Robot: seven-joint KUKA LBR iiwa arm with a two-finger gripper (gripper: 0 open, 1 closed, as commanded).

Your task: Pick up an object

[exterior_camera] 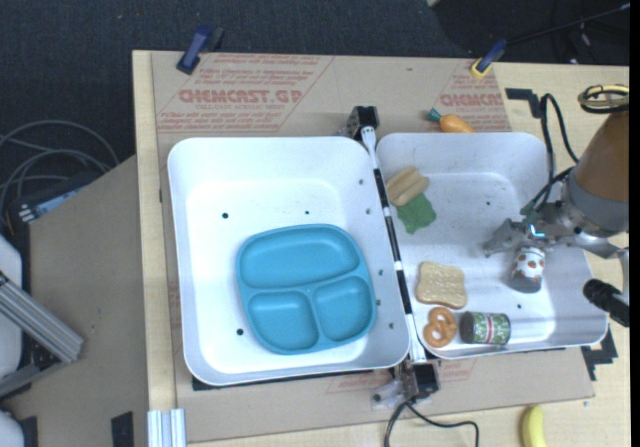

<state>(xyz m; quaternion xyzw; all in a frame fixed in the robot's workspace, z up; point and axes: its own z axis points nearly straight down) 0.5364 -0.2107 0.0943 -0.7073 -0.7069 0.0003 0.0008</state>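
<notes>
My gripper [523, 238] hangs over the right side of the right bin [470, 157], on the grey arm with its orange band [607, 163]. Directly below it a small white and red object [527, 270] rests on the bin floor or touches the gripper; which one is unclear. Further left in this bin lie a tan bread piece [405, 185], a green piece [416, 214], a square cracker [441, 285], a pretzel [438, 327] and a dark green can [485, 328] on its side.
The left bin [200, 195] holds a blue divided plate [305, 287]. On the bench outside the bins are an orange carrot [452, 122] behind the right bin and a yellow banana [533, 425] at the front. Cables [552, 130] run by the arm.
</notes>
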